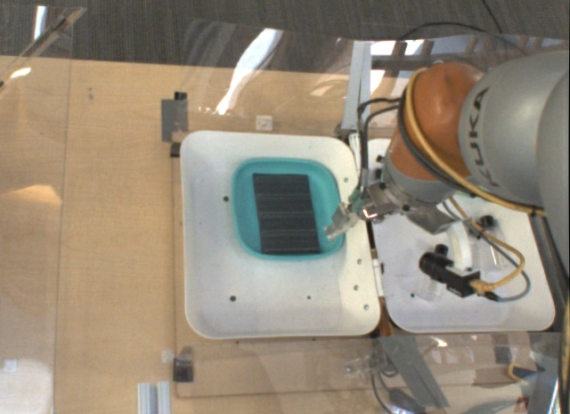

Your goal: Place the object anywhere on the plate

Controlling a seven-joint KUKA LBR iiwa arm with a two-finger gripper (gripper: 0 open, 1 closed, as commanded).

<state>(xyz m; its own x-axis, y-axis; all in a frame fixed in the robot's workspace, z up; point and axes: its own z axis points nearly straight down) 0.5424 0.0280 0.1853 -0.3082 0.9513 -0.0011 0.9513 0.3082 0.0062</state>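
A teal plate (245,197) with rounded corners lies in the upper middle of the left bin (267,305). A dark ribbed rectangular object (285,213) lies flat on the middle of the plate. My gripper (342,219) hangs at the plate's right rim, close to the wall between the two bins. It is to the right of the dark object and apart from it. I see nothing held in it. The grey arm with its orange band (436,127) reaches in over the right bin.
The right bin (463,314) is partly covered by the arm's wrist, a black fitting (443,270) and a yellow cable (499,283). A metal post (356,92) stands behind the bins. White bin floor surrounds the plate.
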